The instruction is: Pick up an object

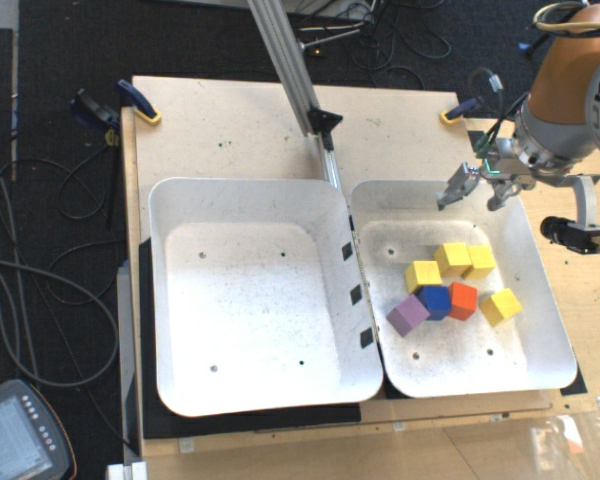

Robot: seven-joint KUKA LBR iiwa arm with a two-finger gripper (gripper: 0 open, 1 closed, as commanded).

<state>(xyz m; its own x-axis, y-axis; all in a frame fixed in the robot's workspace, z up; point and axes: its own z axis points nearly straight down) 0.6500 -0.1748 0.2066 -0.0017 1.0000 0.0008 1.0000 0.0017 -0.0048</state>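
Note:
The right bin (540, 353) holds a cluster of small blocks: several yellow ones (453, 258), a blue one (435, 299), an orange one (463, 300) and a purple one (408, 314). Another yellow block (500, 307) lies a little to the right of the cluster. My gripper (474, 194) hangs above the far edge of the right bin, well up from the blocks. Its two fingers are spread apart and nothing sits between them.
The left bin (170, 268) lies beside the right one. A slanted metal pole (285, 53) runs down to the gap between the bins. Clamps (138, 103) sit at the bench's back corners. Cables cover the dark floor around the bench.

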